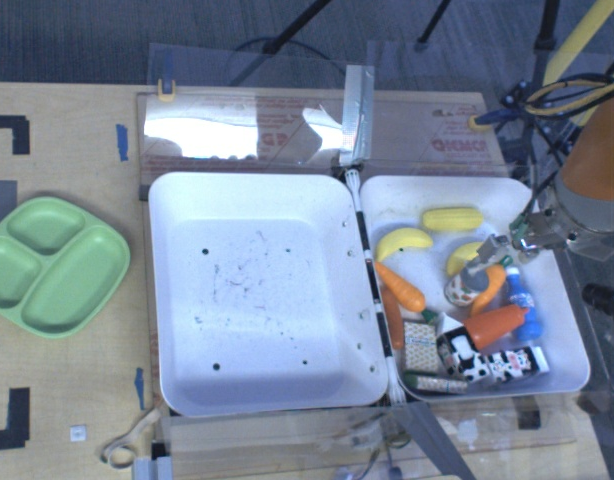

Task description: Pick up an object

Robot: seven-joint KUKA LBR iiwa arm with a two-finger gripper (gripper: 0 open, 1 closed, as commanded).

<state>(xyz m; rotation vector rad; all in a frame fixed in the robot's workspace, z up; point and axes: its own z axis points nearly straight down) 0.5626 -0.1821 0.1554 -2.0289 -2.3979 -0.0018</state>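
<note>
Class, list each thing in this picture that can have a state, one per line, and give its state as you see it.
Right bin: holds a pile of toys.
Left bin: flat on the bench, scuffed.
Green divided plate: lies flat on the bench, left of the bins.
Gripper: low over the right bin's toys; grip unclear.
Carrot: lying by the divider.

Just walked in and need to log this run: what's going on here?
A grey KUKA arm reaches in from the right, its gripper low over the right bin, among toy food: yellow bananas, orange carrots and a black-and-white cow toy. Whether it has hold of anything can't be made out. The left bin and a green divided plate sit beside it.
</note>
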